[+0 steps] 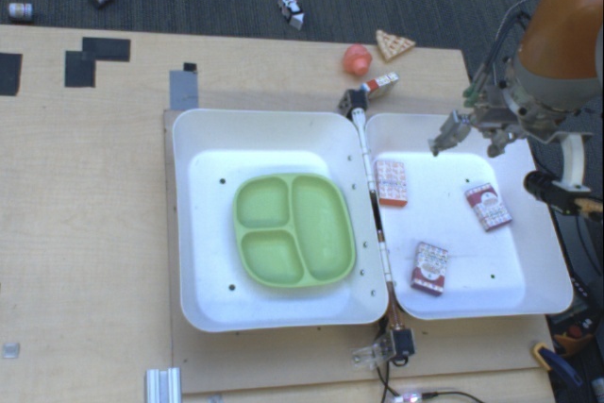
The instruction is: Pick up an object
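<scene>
Two white bins sat side by side on the wooden bench, rims touching along a centre seam. The left bin (193, 203) held a green divided plate (294, 230) w/ three compartments, sitting mid-floor w/ bare white on every side, a bit closer to the seam.

The right bin (543, 297) held three small red-and-white boxes, all well apart. One box (391, 181) lay just beside the seam near the back. A second box (488, 206) lay tilted toward the right side, w/ open floor around it. A third box (429, 268) sat toward the front, clear of the front rim. Printing showed on all three lids, but too small to read.

The arm (566, 24) came in from the right, orange band up top. The gripper (472, 139) hung over the back edge of the right bin, its fingers spread, nothing between them. Plenty of bare floor lay between it and each box.

Behind the bins, a red ball (357, 59) and a pizza-slice toy (394, 43) sat near the bench's back edge. Bits of litter lay on the dark carpet beyond.
</scene>
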Robot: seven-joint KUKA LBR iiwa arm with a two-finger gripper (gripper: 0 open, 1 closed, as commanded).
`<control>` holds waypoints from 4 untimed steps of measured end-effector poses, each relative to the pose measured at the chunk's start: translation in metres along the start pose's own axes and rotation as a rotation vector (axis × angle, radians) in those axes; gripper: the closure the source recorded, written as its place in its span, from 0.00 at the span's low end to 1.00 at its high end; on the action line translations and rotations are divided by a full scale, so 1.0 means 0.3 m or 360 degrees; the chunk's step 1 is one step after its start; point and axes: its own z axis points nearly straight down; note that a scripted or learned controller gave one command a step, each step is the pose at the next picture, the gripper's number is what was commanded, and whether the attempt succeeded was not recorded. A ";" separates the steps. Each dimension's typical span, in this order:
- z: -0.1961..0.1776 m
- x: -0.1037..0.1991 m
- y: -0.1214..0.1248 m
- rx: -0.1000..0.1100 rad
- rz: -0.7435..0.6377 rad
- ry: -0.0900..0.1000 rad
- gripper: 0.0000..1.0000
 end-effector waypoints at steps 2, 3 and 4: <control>0.594 -0.043 -0.328 -0.0013 0.0004 -0.0003 0.00; 0.557 -0.043 -0.320 -0.0023 0.0002 -0.0005 1.00; 0.269 0.151 -0.337 -0.0003 0.0000 0.0000 1.00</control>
